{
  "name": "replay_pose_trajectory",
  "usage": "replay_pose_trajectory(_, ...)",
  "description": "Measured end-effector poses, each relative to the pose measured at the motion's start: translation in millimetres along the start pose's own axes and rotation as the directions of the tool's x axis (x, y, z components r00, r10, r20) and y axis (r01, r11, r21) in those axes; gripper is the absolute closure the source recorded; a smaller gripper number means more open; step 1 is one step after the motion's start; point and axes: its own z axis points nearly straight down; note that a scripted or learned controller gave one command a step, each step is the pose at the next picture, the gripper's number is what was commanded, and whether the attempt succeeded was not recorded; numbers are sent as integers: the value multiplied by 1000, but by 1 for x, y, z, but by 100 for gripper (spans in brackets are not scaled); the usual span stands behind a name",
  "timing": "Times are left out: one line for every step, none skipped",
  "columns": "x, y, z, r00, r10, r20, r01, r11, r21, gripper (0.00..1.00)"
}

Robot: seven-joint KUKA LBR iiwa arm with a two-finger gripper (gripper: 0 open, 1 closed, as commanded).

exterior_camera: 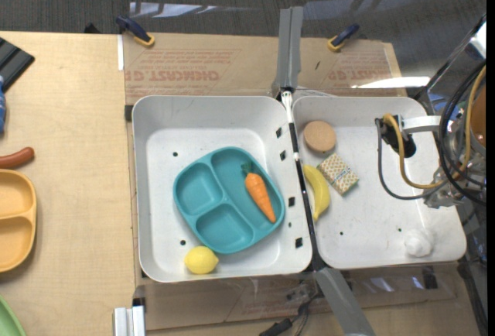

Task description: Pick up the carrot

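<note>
The orange carrot [261,195] with a green top lies slantwise in the long right compartment of a teal divided plate [203,195], which sits in the left bin [151,172]. My arm and gripper [448,186] hang at the far right over the right bin's [371,238] outer edge, among black and yellow cables. They are well apart from the carrot, roughly a bin's width to its right. Nothing shows held at the gripper.
A yellow lemon [201,259] lies at the left bin's front. The right bin holds a banana [317,191] by the divider, a round brown bun [319,136], a checkered block [339,173] and a small white lump [418,245]. An orange plate [15,222] and a sausage [15,157] lie far left.
</note>
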Motion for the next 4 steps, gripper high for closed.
replay_pose_trajectory(20, 42, -13, 999, 46, -4, -46, 999, 0, 100)
replay_pose_trajectory(11, 44, 22, 999, 38, 0, -38, 999, 0, 100)
replay_pose_trajectory(16, 43, 75, 998, 67, 2, -67, 998, -1, 100)
replay_pose_trajectory(19, 33, -12, 995, 95, -3, -95, 995, 2, 100)
